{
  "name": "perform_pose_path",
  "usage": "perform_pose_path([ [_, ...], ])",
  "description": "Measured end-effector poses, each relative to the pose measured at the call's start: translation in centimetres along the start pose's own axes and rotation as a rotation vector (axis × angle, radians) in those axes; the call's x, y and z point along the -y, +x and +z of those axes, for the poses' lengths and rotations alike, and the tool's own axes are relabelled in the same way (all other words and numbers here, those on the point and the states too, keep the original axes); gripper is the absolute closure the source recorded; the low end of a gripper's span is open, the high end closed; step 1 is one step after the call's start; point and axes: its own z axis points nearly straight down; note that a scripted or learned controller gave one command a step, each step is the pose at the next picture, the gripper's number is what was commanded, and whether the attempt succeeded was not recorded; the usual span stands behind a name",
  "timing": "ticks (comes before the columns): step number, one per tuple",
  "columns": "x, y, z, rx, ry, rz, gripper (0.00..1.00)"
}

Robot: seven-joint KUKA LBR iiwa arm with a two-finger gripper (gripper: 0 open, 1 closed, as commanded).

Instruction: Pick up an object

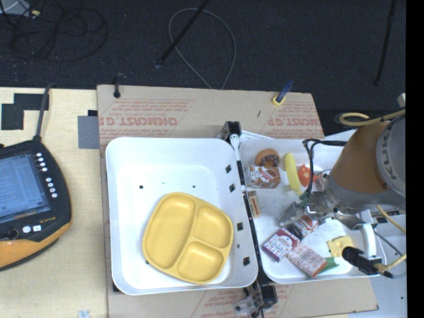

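The right bin [317, 275] holds several small items. A brown doughnut [267, 158], a red-and-white packet [264, 175], a yellow banana-shaped piece [290, 171] and a red tomato [304, 175] lie along its far side. Two dark red packets [279, 245] [306, 260] and a yellow piece [338, 246] lie near its front. My gripper [299, 214] reaches in from the right, low over the bin's middle, just above a small red-and-white item [307, 226]. Nothing shows plainly between its tips.
The left bin [132, 171] holds a yellow divided plate [188, 237]. A small brown stick [254, 205] lies by the divider between the bins. A handheld control pendant [23, 201] sits on the bench at far left. Cardboard lies under both bins.
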Motion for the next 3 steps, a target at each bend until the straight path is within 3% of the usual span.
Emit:
perform_pose_path([
  [1, -0.2, -0.2, -0.7, -0.004, 0.005, 0.001, 1.00],
  [2, -0.2, -0.2, -0.7, -0.004, 0.006, 0.004, 0.00],
  [3, 2.5, 2.0, 0.0, 0.003, -0.006, 0.005, 0.00],
])
